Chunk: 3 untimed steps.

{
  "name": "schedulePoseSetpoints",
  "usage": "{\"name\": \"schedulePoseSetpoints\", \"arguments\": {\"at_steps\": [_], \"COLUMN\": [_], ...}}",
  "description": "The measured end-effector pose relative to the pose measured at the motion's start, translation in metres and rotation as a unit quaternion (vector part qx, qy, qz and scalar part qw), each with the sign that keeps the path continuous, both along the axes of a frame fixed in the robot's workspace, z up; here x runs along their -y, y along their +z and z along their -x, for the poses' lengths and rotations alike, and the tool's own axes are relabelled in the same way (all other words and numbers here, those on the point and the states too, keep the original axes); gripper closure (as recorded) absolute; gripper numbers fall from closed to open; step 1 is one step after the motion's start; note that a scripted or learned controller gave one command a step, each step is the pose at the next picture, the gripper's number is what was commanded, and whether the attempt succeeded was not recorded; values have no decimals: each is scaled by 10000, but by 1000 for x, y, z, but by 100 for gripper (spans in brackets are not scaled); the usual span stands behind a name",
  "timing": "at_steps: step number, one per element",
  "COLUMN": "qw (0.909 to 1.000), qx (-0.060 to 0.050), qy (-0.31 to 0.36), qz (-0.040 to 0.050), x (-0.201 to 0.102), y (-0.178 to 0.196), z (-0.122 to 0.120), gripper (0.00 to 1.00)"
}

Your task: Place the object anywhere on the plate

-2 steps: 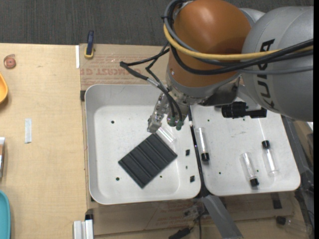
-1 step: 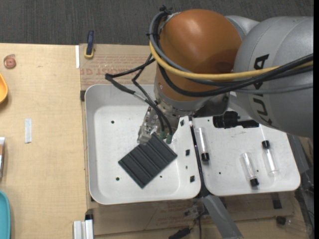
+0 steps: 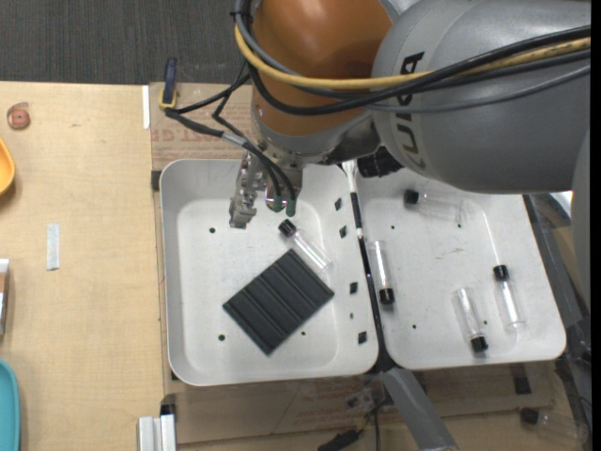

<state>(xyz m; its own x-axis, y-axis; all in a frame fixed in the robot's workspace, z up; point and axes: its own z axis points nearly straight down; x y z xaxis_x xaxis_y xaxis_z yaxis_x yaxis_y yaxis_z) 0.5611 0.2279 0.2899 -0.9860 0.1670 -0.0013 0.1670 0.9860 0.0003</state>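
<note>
Your hand (image 3: 244, 216) points down over the far part of the left shallow white bin (image 3: 178, 252); you cannot tell whether it is spread or pressed together. Just to its right lies the clear plastic tube with a black cap (image 3: 302, 243). The tube's long axis runs diagonally, with the cap far-left and the clear end just beside the far corner of the black ribbed rectangular plate (image 3: 279, 301).

Grey arm (image 3: 488, 83) extends in from right, orange band (image 3: 319, 36) above wrist, pincer (image 3: 263, 198) pointing down.
</note>
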Motion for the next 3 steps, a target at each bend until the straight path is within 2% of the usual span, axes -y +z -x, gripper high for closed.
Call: {"name": "schedulePoseSetpoints", "arguments": {"at_steps": [1,2,3], "qw": [9992,9972,9920], "qx": [1,7,10], "qy": [404,747,1266], "qz": [0,0,-1], "x": [0,0,0], "y": [50,55,59], "z": [48,30,-22], "gripper": [100,100,100]}}
